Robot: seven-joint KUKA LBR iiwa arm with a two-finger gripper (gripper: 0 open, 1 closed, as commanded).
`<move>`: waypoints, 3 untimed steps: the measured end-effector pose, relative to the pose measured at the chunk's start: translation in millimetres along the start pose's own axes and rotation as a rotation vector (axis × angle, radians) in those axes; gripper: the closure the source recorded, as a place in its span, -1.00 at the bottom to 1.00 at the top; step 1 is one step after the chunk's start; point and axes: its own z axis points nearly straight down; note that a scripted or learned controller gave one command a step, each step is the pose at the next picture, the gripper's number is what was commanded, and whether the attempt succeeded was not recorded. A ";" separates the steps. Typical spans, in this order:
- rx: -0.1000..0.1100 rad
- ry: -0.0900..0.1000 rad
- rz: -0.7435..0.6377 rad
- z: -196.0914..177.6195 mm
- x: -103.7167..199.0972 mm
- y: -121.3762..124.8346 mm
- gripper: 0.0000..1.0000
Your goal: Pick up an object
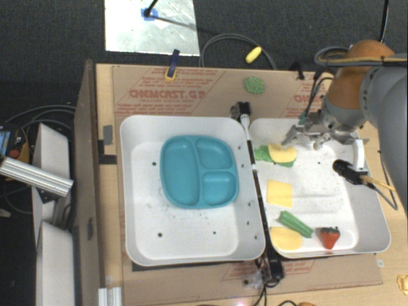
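Several toy foods lie in the right bin. A yellow slice on a green leaf piece sits near its top left corner. Below that come a flat yellow square, a green pod, a round yellow piece and a red strawberry. My gripper hangs over the bin's far edge, just right of and above the yellow slice, with nothing seen held in it.
The left bin holds a blue divided plate. A black-and-white part juts over the right bin's right side. On the cardboard behind the bins lie a green ball and a yellow item. The grey arm covers the top right.
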 end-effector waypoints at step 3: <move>0.004 0.003 -0.003 11.5 63.2 -51.4 -1.00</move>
